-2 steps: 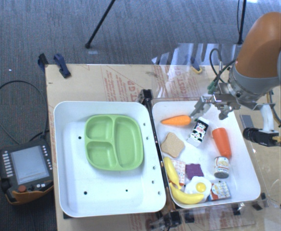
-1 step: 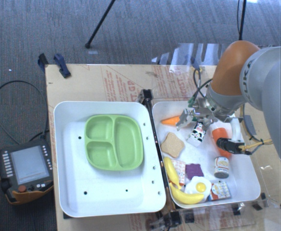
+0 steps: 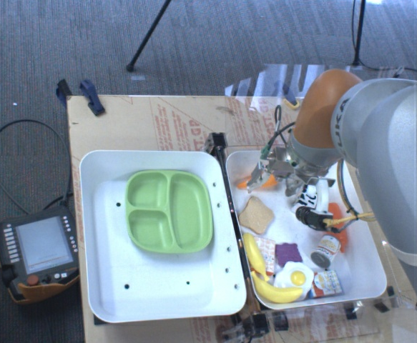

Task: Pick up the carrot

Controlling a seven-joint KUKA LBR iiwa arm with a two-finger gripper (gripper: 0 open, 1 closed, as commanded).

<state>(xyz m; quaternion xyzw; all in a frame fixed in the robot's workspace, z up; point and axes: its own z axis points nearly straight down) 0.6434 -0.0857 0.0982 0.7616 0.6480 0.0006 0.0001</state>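
Note:
The carrot (image 3: 257,182), small and orange, lies in the far left part of the right bin (image 3: 377,269), close to the divider between the bins. My gripper (image 3: 268,171) sits directly over it, low in the bin and touching or nearly touching the carrot's top. The gripper body hides the middle of the carrot, so only its orange ends show on either side. The grey arm with its orange band (image 3: 324,116) reaches in from the right and covers the bin's far right corner.
The right bin also holds a bread slice (image 3: 257,215), a banana (image 3: 259,261), a purple piece (image 3: 288,254), a fried egg (image 3: 297,276), a small can (image 3: 326,249), a packet (image 3: 327,283) and a red-orange piece (image 3: 339,224). A green divided plate (image 3: 169,211) lies in the left bin (image 3: 88,191).

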